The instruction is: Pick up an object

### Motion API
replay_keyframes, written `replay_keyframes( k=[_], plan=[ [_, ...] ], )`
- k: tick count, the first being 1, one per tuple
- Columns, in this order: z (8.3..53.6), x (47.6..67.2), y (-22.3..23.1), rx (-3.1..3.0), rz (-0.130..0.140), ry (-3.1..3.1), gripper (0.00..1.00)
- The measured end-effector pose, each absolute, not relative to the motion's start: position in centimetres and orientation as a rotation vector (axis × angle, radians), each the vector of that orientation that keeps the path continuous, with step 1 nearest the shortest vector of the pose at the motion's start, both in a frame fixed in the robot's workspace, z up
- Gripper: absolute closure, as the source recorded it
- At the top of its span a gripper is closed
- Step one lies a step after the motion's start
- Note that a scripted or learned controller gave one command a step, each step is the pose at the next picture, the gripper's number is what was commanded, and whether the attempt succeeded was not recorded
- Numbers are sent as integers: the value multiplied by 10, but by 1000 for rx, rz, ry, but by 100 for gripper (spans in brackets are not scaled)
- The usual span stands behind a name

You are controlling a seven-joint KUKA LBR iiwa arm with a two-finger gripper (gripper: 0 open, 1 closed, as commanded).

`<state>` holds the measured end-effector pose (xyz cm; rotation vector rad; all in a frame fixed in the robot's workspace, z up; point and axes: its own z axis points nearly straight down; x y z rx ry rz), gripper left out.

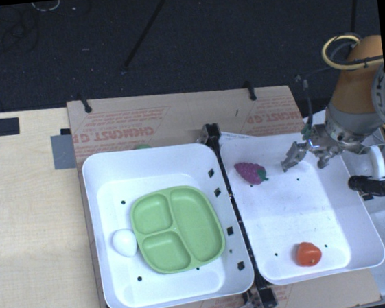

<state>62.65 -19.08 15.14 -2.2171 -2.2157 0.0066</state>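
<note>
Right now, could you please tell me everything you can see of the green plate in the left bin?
The green plate is a pale green, plastic-looking divided tray with rounded corners and three compartments: two toward the far side, one across the near side. It lies flat and slightly turned on the floor of the left bin, near its middle. A white egg sits against its left edge. Nothing lies in its compartments.
</note>
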Motion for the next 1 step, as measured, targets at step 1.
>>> replay_keyframes(
  k=[1],
  plan=[
    [87, 626, -187, -2216, 6, -2218, 0]
  ],
)
